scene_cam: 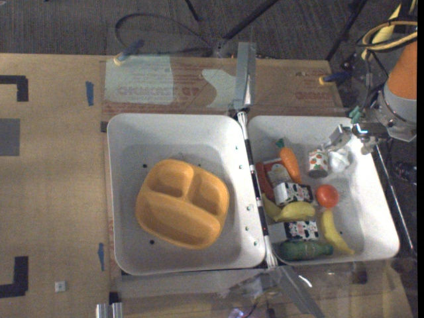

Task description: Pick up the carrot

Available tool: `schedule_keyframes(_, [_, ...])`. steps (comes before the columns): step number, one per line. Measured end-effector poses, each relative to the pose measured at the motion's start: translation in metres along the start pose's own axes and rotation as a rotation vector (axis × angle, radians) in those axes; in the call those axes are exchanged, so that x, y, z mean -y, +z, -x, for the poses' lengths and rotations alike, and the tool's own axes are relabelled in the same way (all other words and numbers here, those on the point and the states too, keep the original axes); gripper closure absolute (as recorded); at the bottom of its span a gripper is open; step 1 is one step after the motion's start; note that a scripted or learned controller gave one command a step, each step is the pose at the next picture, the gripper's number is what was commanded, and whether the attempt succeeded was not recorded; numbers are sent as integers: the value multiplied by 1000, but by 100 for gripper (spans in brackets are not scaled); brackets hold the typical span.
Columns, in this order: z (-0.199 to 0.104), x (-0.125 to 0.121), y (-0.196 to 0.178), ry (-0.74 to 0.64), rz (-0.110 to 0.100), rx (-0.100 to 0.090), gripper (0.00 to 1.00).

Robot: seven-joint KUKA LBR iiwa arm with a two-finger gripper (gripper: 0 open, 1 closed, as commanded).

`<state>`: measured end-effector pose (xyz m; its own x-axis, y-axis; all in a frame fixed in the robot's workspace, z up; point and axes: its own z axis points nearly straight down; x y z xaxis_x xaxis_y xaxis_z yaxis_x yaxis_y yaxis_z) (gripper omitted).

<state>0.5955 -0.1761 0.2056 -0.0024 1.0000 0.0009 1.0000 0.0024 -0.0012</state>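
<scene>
The arm (403,105) shows a grey wrist under an orange band; yellow cable loops at its twelve o'clock; pale metallic gripper (339,144)

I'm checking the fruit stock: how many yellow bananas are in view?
2, both in the right white bin: one curved yellow banana left of the middle, another yellow banana near the front. More could hide beneath other items.

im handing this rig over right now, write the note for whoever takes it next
Claw: at the far right of the right bin, near a small white item; nothing seen held.
Carrot: lying in the right bin near its left wall, apart from the claw, beside other toy food.
Left bin: holds an orange divided plate.
Done: no grasp yet.
Left: move over the carrot, grip, lift.
</scene>
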Motion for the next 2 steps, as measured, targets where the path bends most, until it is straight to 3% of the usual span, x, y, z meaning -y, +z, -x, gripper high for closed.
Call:
schedule_keyframes(1, [-46,-43,66,-73,-1,0,0])
schedule_keyframes(2, [-51,-54,113,-238,17,7,0])
